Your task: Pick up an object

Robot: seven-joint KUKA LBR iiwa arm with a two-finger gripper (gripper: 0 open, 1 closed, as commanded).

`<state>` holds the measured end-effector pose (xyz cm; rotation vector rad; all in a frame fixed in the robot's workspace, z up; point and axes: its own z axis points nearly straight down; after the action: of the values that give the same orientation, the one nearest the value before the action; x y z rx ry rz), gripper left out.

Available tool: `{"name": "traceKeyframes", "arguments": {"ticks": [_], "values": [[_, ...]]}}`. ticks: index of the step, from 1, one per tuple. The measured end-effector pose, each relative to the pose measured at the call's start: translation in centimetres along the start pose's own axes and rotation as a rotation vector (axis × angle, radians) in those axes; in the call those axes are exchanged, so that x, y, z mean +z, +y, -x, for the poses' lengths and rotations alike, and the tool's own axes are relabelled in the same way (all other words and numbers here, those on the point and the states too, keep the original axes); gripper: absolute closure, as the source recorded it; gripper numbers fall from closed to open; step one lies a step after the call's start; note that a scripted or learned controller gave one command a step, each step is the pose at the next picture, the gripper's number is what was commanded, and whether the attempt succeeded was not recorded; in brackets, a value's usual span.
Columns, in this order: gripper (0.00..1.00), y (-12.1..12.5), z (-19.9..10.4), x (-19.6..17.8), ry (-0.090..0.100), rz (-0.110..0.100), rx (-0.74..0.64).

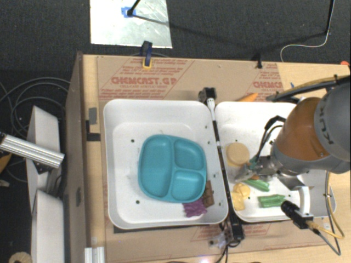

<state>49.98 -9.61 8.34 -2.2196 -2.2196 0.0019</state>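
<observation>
Camera view. The arm (307, 133) reaches into the right bin (241, 119), its gripper (249, 171) low among small objects: a tan round piece (238, 153), green pieces (271, 200) and a yellow piece (239, 193) (finger state cannot be told). The left bin (118, 125) holds a teal divided plate (173, 167), a purple item (193, 208) and a brown item (209, 195).
</observation>
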Motion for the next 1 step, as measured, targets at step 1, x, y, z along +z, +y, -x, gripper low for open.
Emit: {"name": "traceKeyframes", "arguments": {"ticks": [1], "values": [[1.00, 0.30, -0.01, -1.20, -0.001, 0.007, -0.002]]}}
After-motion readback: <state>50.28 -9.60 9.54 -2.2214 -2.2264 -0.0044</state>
